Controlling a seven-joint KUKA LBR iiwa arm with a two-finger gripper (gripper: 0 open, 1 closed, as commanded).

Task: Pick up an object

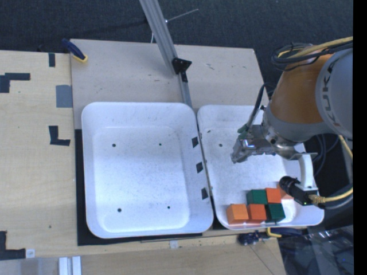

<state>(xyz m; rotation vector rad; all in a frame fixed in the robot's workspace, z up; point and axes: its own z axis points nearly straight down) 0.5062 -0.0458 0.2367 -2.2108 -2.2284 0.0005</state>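
Note:
Several small blocks lie in the near corner of the right bin (226,125): an orange block (237,212), another orange one (257,211), a dark green block (257,196), an orange-red block (273,195) and a second green block (276,211). My gripper (243,148) hangs over the middle of the right bin, above and behind the blocks, well apart from them. Nothing shows between its fingers. The arm's orange band (298,96) and grey body reach in from the right.
The left bin (92,125) sits beside the right one, sharing a rim at the centre. A slanted metal pole (163,33) rises behind the bins. A small blue and yellow item (74,49) lies on the bench at the far left. Cables hang at the right.

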